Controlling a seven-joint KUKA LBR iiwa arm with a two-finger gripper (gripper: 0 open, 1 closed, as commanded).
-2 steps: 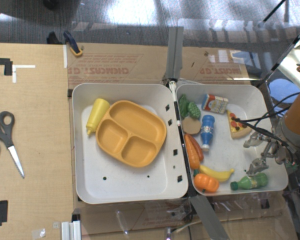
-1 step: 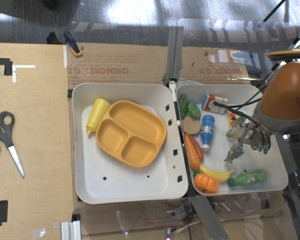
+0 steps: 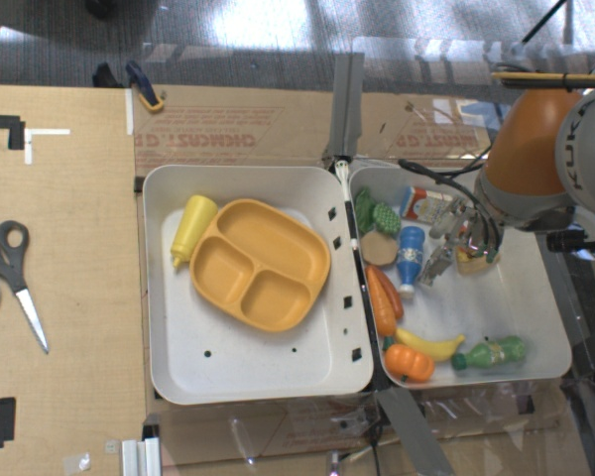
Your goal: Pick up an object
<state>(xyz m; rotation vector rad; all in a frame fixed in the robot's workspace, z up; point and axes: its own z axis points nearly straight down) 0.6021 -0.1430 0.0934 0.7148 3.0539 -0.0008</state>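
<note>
My gripper (image 3: 438, 243) hangs low over the right bin (image 3: 535, 315), in its upper middle, and stands open with nothing showing between its fingers. Just left of it a blue bottle (image 3: 411, 251) lies upright in the picture. A small yellowish item (image 3: 473, 259) sits right under the wrist, partly hidden. A red and white packet (image 3: 423, 203) lies behind the gripper. Farther left are a green leafy item (image 3: 379, 216), a round tan piece (image 3: 380, 248) and a carrot (image 3: 382, 298). Along the front lie a banana (image 3: 431, 344), an orange pepper (image 3: 409, 363) and a green bottle (image 3: 490, 353).
The left bin (image 3: 178, 355) holds a yellow divided plate (image 3: 261, 263) and a yellow bottle (image 3: 192, 228) at its upper left. Scissors (image 3: 18, 276) lie on the cardboard at far left. The grey and orange arm (image 3: 540, 157) covers the right bin's back right corner.
</note>
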